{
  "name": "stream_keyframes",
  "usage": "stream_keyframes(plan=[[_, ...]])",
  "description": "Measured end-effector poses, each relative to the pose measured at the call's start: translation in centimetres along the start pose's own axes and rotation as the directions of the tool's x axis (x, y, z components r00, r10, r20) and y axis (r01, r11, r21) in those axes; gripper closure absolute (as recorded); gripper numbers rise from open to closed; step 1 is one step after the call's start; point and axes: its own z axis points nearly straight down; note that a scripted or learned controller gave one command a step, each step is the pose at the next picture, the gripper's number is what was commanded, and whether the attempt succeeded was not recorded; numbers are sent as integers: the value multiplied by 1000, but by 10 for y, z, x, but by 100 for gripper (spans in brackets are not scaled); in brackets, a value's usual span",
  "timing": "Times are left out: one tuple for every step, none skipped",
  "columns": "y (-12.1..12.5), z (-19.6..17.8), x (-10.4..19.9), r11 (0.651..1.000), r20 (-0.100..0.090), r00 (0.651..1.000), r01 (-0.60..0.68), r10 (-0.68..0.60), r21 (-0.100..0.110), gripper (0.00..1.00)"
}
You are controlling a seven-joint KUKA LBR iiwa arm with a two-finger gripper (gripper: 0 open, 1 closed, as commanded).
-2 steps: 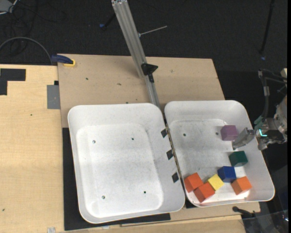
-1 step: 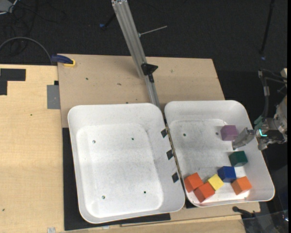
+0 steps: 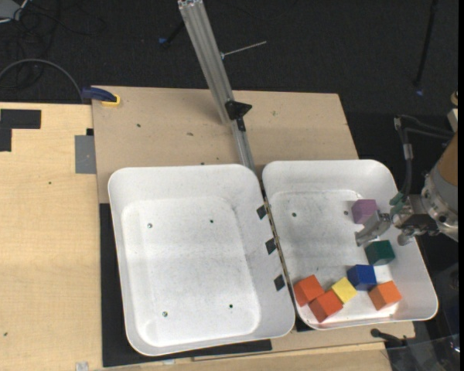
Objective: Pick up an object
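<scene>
The right bin (image 3: 317, 178) holds several small blocks. A purple block (image 3: 364, 209) lies near its right wall, and a dark green block (image 3: 380, 251) sits just below it. Along the front edge lie a blue block (image 3: 361, 275), a white block (image 3: 383, 272), a yellow block (image 3: 343, 290) and three orange blocks (image 3: 308, 288) (image 3: 325, 305) (image 3: 384, 294). My gripper (image 3: 387, 233) reaches in from the right and hangs between the purple and dark green blocks. It is open, with nothing between its spread fingers (image 3: 370, 234).
The left bin (image 3: 139, 188) lies beside the right one, with black clips (image 3: 269, 244) along the shared edge. A slanted aluminium post (image 3: 213, 64) rises behind the bins. A blue and yellow clamp (image 3: 101, 95) sits at the board's back left corner.
</scene>
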Motion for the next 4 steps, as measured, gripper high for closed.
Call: stream_keyframes(plan=[[0, 0, -2, 1000, 1, 1000, -4, 4, 0, 0], [0, 0, -2, 1000, 1, 1000, -5, 5, -1, 0], [0, 0, -2, 1000, 1, 1000, -6, 6, -1, 0], [0, 0, -2, 1000, 1, 1000, -7, 7, -1, 0]])
